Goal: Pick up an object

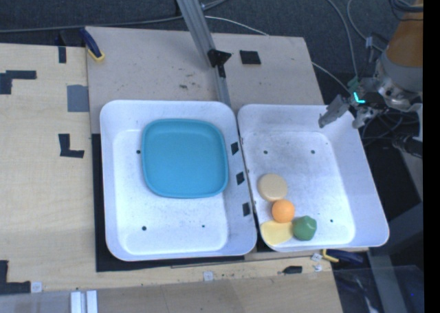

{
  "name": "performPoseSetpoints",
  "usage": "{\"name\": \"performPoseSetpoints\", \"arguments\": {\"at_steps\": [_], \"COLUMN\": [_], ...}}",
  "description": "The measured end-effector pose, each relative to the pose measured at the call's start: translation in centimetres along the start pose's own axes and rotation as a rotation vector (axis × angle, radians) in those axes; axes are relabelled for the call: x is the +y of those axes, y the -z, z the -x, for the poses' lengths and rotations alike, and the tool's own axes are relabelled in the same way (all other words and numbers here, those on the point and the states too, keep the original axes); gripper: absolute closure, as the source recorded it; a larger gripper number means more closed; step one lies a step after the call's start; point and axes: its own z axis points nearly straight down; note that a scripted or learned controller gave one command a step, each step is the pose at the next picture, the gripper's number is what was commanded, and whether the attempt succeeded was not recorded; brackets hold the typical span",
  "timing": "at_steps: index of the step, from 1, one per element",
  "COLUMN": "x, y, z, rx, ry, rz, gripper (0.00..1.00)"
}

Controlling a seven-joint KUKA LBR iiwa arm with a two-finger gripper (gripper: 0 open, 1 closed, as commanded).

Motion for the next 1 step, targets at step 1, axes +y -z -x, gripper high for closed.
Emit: {"name": "performPoseSetpoints", "arguments": {"at_steps": [1], "x": [0.0], "y": [-0.01], "z": [0.0], "rx": [0.0], "ry": [0.0], "rz": [0.0], "gripper": [0.0]}}
